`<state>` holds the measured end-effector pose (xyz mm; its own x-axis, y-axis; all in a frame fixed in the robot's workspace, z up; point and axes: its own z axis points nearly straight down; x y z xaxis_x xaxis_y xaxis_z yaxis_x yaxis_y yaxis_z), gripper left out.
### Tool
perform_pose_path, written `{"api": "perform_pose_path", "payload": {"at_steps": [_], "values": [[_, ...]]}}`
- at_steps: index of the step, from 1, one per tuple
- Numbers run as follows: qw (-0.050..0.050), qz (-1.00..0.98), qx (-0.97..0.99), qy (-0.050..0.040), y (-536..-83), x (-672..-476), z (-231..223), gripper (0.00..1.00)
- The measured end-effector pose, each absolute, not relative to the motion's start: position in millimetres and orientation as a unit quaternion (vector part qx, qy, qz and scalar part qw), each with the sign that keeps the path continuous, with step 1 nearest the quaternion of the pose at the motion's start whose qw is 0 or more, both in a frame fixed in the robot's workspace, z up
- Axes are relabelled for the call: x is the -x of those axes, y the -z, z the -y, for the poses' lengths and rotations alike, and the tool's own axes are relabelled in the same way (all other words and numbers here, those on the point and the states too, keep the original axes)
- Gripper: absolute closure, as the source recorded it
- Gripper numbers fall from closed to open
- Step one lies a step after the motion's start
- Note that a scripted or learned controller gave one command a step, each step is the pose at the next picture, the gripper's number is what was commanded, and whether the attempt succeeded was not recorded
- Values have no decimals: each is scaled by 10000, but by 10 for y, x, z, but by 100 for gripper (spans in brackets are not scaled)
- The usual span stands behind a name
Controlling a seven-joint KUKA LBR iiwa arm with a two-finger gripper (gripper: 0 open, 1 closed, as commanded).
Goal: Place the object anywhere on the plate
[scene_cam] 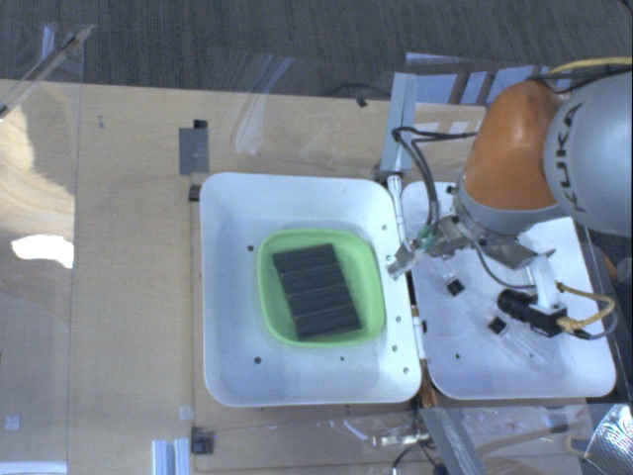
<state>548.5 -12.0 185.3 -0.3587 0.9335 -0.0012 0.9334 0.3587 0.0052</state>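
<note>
A pale wood bench is seen under a slanted overhead cam, w/ dark carpet beyond and two white bins set side by side on it. The gripper hangs at the seam between the bins, over the inner rim of the left bin; it is too small and blurred for its state to be told. Just to its left, w/in that bin, the green plate is seen, and the dark ribbed object lies flat on it, roughly centred, apart from the gripper. The task thus looks done. To the gripper's right, the right bin sits under the arm. Risk, as judged: on any low sweep leftward the plate rim could be clipped and the object nudged off; cables near the wrist could also snag.
</note>
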Motion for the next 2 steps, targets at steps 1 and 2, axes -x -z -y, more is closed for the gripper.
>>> {"api": "perform_pose_path", "payload": {"at_steps": [1,2], "values": [[29,-8200,-5723,-30,-2076,-5356,-536,0],[29,-7988,-6016,-33,-2418,-5298,-789,0]]}}
